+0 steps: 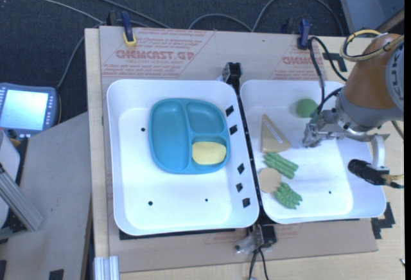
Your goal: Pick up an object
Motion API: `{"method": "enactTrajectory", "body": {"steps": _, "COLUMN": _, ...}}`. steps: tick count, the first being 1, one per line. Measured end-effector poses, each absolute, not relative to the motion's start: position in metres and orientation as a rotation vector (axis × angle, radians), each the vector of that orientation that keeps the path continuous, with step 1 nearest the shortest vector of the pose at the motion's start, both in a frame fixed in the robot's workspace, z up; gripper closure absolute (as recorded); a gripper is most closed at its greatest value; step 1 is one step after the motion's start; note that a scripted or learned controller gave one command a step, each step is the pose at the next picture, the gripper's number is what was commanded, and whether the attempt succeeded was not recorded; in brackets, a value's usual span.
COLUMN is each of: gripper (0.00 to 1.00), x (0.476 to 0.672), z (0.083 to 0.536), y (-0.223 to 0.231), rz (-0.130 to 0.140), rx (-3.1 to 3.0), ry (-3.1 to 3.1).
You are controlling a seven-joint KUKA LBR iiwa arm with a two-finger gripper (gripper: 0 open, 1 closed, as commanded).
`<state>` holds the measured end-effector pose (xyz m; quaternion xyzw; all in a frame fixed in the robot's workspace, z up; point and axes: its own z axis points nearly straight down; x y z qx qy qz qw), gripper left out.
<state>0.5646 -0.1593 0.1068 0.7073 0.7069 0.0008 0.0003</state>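
Hand low in right bin, beside tan wedge and near green ball; finger state cannot be told. Nothing seen in its grasp. Bean pods lie loose nearby. Judged: pick not yet done.

The place was a robotics lab or test cell, not a home. A grey and orange industrial arm reached over a cardboard-covered bench, the sheet clamped at its far edge by two clamps. Loose cables trailed over dark carpet, and a handheld control pendant lay off the bench's left edge.
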Motion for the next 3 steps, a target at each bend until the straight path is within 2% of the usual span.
{"method": "enactTrajectory", "body": {"steps": 1, "gripper": 1.00, "x": 0.571, "z": 0.170, "y": -0.156, "rz": 0.006, "rx": 2.215, "ry": 2.219}}
{"method": "enactTrajectory", "body": {"steps": 2, "gripper": 1.00, "x": 0.572, "z": 0.214, "y": -0.156, "rz": 0.005, "rx": 2.216, "ry": 2.219}}
{"method": "enactTrajectory", "body": {"steps": 3, "gripper": 1.00, "x": 0.573, "z": 0.234, "y": -0.156, "rz": 0.004, "rx": 2.217, "ry": 2.221}}
